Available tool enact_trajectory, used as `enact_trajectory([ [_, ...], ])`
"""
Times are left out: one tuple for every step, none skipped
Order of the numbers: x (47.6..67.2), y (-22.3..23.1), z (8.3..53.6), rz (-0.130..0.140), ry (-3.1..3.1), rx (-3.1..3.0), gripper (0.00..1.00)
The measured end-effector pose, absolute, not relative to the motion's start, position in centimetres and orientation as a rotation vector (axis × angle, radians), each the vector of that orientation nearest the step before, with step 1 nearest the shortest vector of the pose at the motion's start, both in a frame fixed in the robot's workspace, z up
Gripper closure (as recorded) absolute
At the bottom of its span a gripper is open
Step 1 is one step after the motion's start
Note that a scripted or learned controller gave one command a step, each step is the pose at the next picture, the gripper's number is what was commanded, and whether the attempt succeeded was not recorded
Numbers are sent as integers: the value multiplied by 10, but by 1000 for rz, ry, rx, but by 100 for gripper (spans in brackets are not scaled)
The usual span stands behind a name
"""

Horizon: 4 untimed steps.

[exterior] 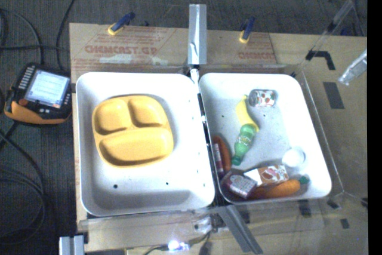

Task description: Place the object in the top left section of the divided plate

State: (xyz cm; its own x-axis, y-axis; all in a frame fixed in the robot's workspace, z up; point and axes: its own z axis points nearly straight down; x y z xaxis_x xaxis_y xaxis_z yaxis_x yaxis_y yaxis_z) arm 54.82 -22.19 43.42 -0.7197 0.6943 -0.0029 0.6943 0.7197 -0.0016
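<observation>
Yellow divided plate: sits in the left bin, a bit above the middle, upright, nothing lying in its three sections.
Top left section: small compartment beside a second small one at the top right; the one large compartment runs along the bottom.
Task object: cannot tell which one it is (all loose items lie in the right bin, well apart from the plate).
Gripper: cannot tell its state from this view.
Green bottle: lying tilted near the middle of the right bin, its upper end touching the banana.
Banana: yellow, above the bottle, just left of the can.
Can: silver with red, near the bin's top wall.
Sausage: red-brown, along the bin's left wall.
White round piece: towards the right wall, what it is cannot be told.
Red-and-white box: bottom of the bin, between a dark packet and the carrot.
Carrot: orange, lying along the bottom wall, touching the box.
Bench: board under both bins, a blue-and-yellow clamp on its far edge.
Pendant: orange-edged handset with lit screen, on the floor left of the bench.
</observation>
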Motion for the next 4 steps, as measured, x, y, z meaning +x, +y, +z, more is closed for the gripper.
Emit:
enact_trajectory([
  [512,-224,434,-3,2484,1922,100],
  [486,-146,434,-2,2278,2164,100],
  [486,-39,434,-1,2318,2120,100],
  [485,131,433,-4,2352,2084,100],
])
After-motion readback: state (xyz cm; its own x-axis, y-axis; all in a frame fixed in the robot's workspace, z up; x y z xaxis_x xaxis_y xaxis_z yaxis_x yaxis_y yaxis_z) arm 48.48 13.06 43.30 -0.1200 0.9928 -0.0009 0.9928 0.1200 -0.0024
